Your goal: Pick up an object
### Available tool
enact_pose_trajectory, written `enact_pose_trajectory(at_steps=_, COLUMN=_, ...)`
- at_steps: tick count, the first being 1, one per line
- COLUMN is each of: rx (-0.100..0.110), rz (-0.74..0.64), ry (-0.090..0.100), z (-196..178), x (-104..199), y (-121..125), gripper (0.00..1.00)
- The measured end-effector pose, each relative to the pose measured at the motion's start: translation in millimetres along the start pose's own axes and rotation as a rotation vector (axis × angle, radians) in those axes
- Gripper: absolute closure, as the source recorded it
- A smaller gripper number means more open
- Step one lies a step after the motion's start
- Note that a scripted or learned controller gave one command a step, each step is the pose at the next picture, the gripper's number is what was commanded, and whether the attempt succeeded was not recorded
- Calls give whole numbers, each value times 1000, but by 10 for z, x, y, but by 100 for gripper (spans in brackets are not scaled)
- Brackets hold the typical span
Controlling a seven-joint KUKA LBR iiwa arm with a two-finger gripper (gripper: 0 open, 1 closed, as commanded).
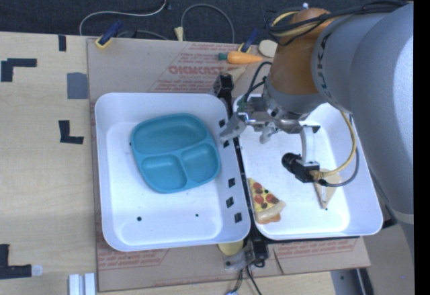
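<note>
Early stage, by the look of it: nothing lifted yet. Toy pizza slice (pixel 264 201) flat on the floor of the right bin (pixel 366 223), near the front-left corner, just beside the divider btwn bins. Blue divided plate (pixel 176 152) flat in the left bin (pixel 107 152), roughly centred, apart from the walls. Gripper (pixel 259 127) low over the right bin's left side, close to the divider, beyond the pizza slice and apart from it; no contact w/ either obj. Open or closed: can't tell at this angle, wrist and cabling in the way. No obj visible in its grasp, so no pickup to credit. Arm (pixel 302 65) in from the right, orange band over the far part of the right bin. Still to do, as a judgement: settle on a target (pizza slice nearest, plate across the divider), line up above it, go down, close on it, raise it clear. Small orange item (pixel 242 57) on the cardboard beyond the bins, outside both.
</note>
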State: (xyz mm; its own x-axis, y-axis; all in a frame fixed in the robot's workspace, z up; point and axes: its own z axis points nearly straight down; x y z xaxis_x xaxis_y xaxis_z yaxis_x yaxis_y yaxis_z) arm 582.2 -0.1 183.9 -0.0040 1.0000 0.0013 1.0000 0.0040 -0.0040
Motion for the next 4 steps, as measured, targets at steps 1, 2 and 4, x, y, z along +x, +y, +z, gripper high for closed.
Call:
enact_pose_trajectory(at_steps=1, rx=3, rz=7, ry=-1, z=4, x=-205, y=-782, gripper=0)
enact_pose_trajectory(at_steps=2, rx=-5, rz=8, ry=-4, z=-132, x=-818, y=-487, gripper=0)
enact_pose_trajectory(at_steps=4, rx=7, rz=9, ry=0, z=480, x=-2114, y=-699, gripper=0)
